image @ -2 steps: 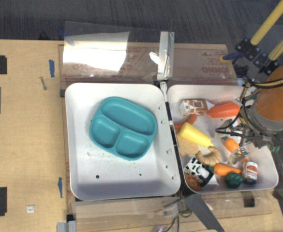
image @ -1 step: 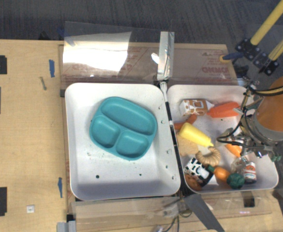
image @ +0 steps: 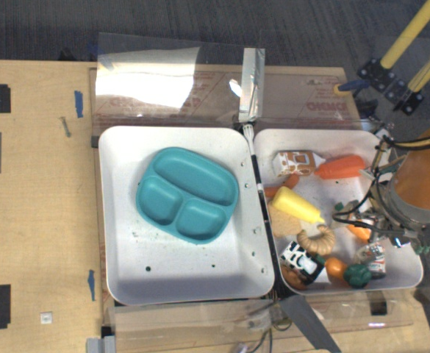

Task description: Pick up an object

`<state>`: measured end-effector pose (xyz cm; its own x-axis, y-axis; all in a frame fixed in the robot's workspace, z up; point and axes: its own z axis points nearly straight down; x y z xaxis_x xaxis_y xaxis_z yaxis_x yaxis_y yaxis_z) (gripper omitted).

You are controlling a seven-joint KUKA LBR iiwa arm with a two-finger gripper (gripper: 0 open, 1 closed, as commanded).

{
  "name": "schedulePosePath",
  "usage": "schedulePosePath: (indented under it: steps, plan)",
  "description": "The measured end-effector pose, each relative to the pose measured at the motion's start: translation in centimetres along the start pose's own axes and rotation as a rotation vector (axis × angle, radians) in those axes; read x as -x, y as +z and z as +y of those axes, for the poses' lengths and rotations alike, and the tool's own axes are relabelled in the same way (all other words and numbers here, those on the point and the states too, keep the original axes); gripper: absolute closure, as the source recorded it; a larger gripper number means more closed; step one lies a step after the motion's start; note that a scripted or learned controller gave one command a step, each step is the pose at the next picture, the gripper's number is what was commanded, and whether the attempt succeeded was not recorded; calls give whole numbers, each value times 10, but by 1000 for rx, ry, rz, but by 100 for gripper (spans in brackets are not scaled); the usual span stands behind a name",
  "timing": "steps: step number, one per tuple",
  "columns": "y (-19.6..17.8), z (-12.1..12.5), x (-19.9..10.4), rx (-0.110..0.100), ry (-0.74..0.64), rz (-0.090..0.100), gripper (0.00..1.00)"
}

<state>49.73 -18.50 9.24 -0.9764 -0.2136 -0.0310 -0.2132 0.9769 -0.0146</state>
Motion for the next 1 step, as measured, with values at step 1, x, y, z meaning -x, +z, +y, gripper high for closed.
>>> schedulePosePath:
  steps: [1]
  plan:
    - [-1, 4, 78, 14, -45, 22, 0]
